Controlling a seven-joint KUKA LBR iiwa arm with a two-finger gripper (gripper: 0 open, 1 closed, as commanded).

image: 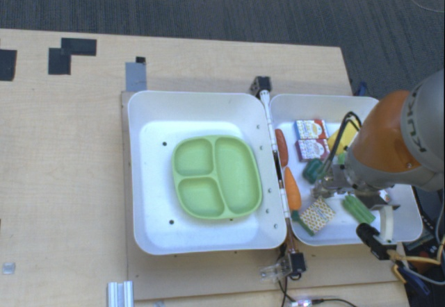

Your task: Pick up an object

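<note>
Patterned block (317,216): nearest item, at the right bin's front edge, lying tilted.
Carrot (293,190): against the right bin's left wall, just beside the block.
Gripper (325,186): low over the right bin (410,228), above the block; finger state cannot be told, the wrist hides it.
Green piece (357,208): partly covered by the arm.
Sausage (281,146): farther along the left wall.
Small cartons (311,139): at the back; print unreadable.
Left bin (149,180): holds a green divided plate (216,177).

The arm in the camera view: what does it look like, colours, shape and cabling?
The arm is a thick, rounded grey body with a broad orange band above the wrist. A black cable loops beside the band. The end effector is darker metal, details unclear.
</note>
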